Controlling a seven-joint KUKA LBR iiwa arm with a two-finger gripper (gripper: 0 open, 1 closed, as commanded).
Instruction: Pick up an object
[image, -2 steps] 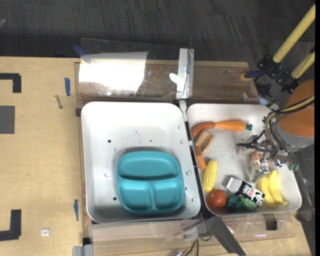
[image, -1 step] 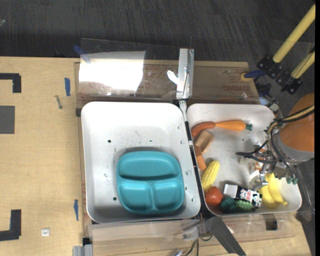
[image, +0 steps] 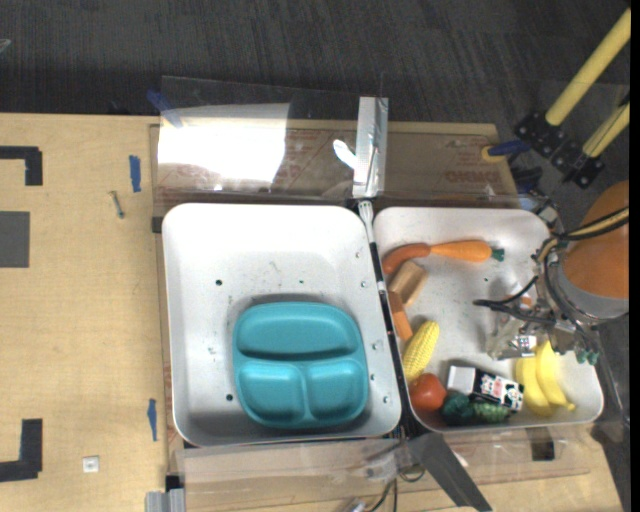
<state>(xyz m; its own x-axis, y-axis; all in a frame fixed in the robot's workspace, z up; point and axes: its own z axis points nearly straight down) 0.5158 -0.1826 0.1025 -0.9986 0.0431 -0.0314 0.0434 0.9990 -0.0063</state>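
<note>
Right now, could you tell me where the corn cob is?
The corn cob lies in the right bin, near its left wall, just above the tomato.

The arm (image: 600, 262) comes in over the right edge of the right bin (image: 455, 225), its orange band showing above a grey wrist. The gripper (image: 520, 330) hangs low inside that bin near its right wall, amid dark cables, too cluttered to read the state of its tips.
</note>
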